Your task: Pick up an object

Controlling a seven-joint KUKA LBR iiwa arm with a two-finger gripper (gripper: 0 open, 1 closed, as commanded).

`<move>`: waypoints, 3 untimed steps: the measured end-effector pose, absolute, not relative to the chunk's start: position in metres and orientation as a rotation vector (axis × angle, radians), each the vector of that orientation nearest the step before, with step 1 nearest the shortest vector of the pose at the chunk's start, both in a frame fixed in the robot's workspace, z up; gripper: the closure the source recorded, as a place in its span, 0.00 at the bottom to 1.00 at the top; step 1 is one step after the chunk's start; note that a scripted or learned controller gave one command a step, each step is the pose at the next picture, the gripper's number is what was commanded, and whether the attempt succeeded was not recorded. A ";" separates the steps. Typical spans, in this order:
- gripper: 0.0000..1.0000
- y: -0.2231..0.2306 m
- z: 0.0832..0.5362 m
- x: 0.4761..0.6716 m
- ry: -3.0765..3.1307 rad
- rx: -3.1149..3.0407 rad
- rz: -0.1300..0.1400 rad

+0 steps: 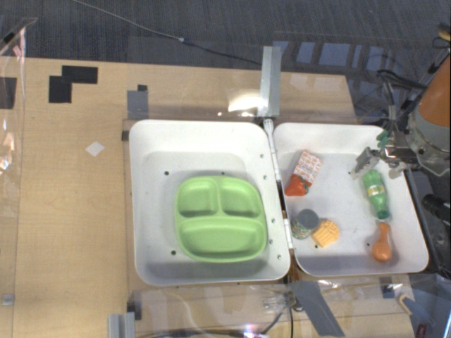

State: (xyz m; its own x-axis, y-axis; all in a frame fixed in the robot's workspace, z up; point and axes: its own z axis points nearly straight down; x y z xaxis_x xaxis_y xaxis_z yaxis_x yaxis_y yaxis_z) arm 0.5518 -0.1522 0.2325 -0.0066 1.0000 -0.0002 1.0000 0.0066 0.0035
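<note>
In the right bin (338,136) lie several small objects. A green bottle (376,194) rests near the right wall, with an orange gourd-shaped toy (382,243) below it. Toward the bin's left side lie a white and red patterned carton (307,166), a red strawberry-like piece (297,186), a small dark can (305,222) and a yellow waffle-like piece (325,233). My gripper (379,165) hangs just above the bottle's upper end, at the bin's right side. It is open, and nothing sits between its fingers (363,160).
The left bin (151,153) holds a green divided plate (221,218). A metal divider post (270,83) stands between the bins at the back. Cables (402,83) hang by the arm on the right.
</note>
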 end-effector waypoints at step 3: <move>1.00 -0.198 0.108 0.605 2.136 2.291 0.010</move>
State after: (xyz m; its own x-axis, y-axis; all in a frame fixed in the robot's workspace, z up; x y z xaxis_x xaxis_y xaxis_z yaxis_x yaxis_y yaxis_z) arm 0.6052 -0.1976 0.1077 0.0701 0.9975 -0.0014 0.9975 -0.0701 0.0111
